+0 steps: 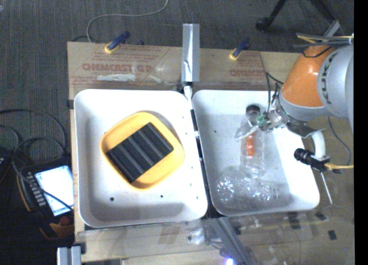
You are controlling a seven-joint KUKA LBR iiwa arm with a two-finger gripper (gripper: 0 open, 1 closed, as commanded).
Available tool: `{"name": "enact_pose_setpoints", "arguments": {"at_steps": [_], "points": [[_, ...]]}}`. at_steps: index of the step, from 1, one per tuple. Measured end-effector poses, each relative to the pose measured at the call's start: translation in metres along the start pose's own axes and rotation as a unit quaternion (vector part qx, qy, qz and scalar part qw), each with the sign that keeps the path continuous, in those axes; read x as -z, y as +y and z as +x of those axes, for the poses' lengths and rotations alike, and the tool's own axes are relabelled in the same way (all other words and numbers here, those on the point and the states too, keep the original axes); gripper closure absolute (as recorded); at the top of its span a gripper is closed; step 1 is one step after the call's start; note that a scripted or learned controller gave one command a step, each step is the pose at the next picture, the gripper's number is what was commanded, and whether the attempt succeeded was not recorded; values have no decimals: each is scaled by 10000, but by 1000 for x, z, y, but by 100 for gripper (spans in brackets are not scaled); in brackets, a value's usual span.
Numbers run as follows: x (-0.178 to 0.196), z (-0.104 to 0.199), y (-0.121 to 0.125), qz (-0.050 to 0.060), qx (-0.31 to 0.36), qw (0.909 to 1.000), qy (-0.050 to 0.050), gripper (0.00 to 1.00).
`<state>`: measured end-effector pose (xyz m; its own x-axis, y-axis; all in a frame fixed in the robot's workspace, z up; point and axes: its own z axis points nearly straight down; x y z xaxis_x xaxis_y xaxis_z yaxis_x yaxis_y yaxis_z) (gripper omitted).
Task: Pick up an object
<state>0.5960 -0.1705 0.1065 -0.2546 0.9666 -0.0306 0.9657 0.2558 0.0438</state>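
nearest the camera: crumpled clear plastic [248, 188] lay at the near end of the right bin [221, 111], toward that bin's front wall.
task's thing: clear bottle [252, 143] with an orange patch inside stood just behind the crumpled plastic, about mid-bin, its long axis running front to back, cap end toward the far wall.
gripper: gripper [261, 120] sat at the bottle's cap end, touching or just above it; whether it was spread or closed could not be told.
direction of move: bottle body lay forward of the gripper, toward the crumpled plastic.
room: bare bin floor lay left of the bottle; right wall was nearer.
other bin: yellow-and-black tray [142, 149] lay left of the bottle, well apart.
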Motion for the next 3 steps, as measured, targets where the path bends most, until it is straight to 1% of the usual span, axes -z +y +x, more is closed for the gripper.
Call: {"name": "enact_pose_setpoints", "arguments": {"at_steps": [1,2,3], "points": [[0,18,-2,-1,496,9988,-4,0],[0,14,-15,-13,606,9982,34,0],[2,36,-18,35,1227,9924,36,0]]}}
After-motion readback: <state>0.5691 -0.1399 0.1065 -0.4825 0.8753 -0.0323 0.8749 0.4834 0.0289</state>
